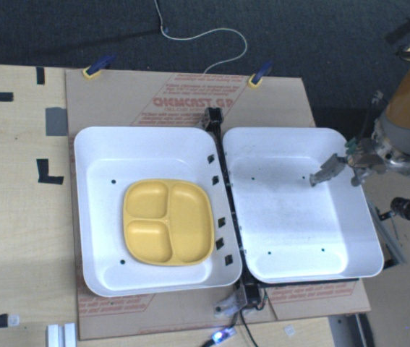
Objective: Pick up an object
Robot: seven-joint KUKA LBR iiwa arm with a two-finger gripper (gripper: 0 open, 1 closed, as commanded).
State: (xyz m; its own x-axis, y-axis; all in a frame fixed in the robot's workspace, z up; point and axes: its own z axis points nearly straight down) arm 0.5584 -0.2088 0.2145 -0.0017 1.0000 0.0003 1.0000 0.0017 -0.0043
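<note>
A yellow plate with three compartments lies flat in the middle of the left bin. My gripper hangs over the right part of the right bin, far from the plate. It is open, with one finger reaching left and the other close to the bin's right wall. Nothing sits between them. The wrist and its orange band come in from the right edge.
Both bins rest on a cardboard sheet held by two clips at its far edge. A white cable loops over the dark cloth behind. A row of black clamps joins the bins along their shared wall.
</note>
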